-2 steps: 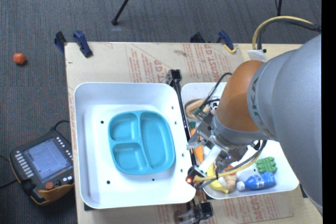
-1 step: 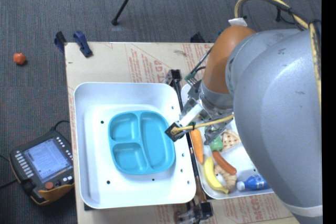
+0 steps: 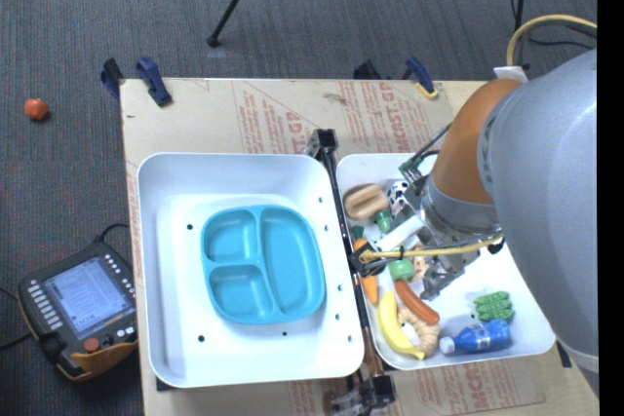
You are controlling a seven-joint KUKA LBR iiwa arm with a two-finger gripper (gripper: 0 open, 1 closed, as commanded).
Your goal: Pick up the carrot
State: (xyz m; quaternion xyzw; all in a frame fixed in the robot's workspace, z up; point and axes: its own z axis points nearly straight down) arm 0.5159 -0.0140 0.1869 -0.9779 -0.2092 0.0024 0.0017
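Over the right bin [image 3: 541,338] my grey arm [image 3: 561,200] reaches in from the right, its orange band [image 3: 468,151] above the wrist, and my pincer [image 3: 414,258] hangs low among the toy food; whether it stands apart or together I cannot tell. Beside it, the left bin [image 3: 156,209] holds a blue divided tray [image 3: 263,263]. On the floor to the left lies a control pendant [image 3: 80,307]. Within the right bin I see a yellow banana [image 3: 393,326], a blue bottle [image 3: 483,338] lying on its side, a sausage [image 3: 416,302], a brown bun [image 3: 365,201] and a green piece [image 3: 493,305]. My carrot [image 3: 370,288] lies by the bin's left wall, just beside the pincer, near the banana's upper end
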